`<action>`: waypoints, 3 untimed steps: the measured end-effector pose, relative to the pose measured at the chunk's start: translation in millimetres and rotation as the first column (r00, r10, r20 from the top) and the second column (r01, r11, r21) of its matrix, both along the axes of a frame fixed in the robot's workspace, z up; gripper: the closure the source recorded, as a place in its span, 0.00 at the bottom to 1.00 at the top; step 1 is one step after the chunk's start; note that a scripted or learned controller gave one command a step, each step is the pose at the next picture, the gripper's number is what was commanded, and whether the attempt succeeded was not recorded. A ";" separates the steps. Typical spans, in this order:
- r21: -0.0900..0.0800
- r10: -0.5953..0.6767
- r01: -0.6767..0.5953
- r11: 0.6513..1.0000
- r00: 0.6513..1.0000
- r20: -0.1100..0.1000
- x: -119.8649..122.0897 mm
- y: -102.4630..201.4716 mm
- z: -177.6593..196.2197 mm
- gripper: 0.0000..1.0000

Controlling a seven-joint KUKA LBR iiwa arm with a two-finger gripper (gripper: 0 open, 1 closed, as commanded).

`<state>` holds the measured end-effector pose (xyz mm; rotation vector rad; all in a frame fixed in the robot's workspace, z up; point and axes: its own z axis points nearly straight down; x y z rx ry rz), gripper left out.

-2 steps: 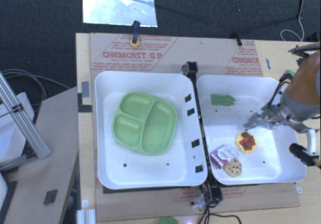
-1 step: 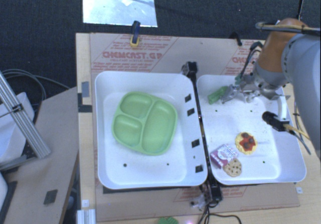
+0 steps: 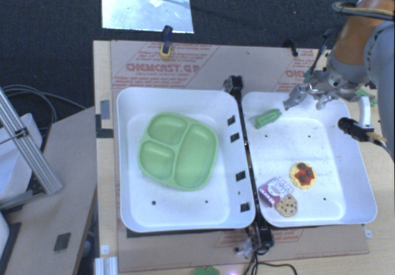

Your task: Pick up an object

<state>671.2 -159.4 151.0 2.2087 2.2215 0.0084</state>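
Pincer (image 3: 308,98) open above right bin's (image 3: 355,209) far edge, holding nothing; green pickle (image 3: 268,118) just left, apart.

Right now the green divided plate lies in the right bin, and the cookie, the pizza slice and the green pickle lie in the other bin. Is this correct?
Not quite. The camera view shows the green divided plate in the left bin. The cookie, the pizza slice and the green pickle lie in the other bin, the right bin.
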 end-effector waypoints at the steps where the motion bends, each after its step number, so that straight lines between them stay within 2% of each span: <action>1: 0.001 0.000 0.000 1.000 1.000 -0.007 -1.9 0.4 -4.4 0.00; 2: 0.003 0.002 -0.002 1.000 1.000 -0.004 -33.5 37.2 62.5 0.00; 3: -0.001 -0.008 0.008 1.000 1.000 -0.007 -2.2 -22.4 34.4 0.00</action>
